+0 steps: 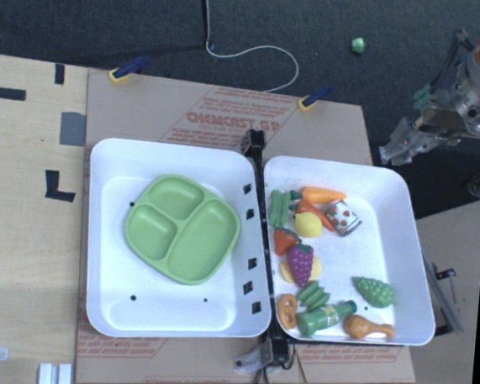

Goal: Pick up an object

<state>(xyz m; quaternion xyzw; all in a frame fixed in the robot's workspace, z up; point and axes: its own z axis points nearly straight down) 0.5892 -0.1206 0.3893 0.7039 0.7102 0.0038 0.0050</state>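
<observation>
The right bin (404, 245) holds several toy foods: an orange carrot (324, 195), a yellow lemon (308, 225), purple grapes (300, 262), a green bottle (322, 317), a brown drumstick (368, 328), a bumpy green vegetable (372, 291) and a red-and-white can (343, 218). My gripper (403, 148) hangs at the upper right, outside the bin's far right corner and over the dark floor. It is well apart from every toy and nothing shows in its grasp.
A green divided plate (182, 228) lies in the left bin (100, 283). Both bins rest on a cardboard sheet (222, 118) held by clamps (129, 68). A white cable (237, 52) loops behind, and a small green object (358, 45) lies on the dark floor.
</observation>
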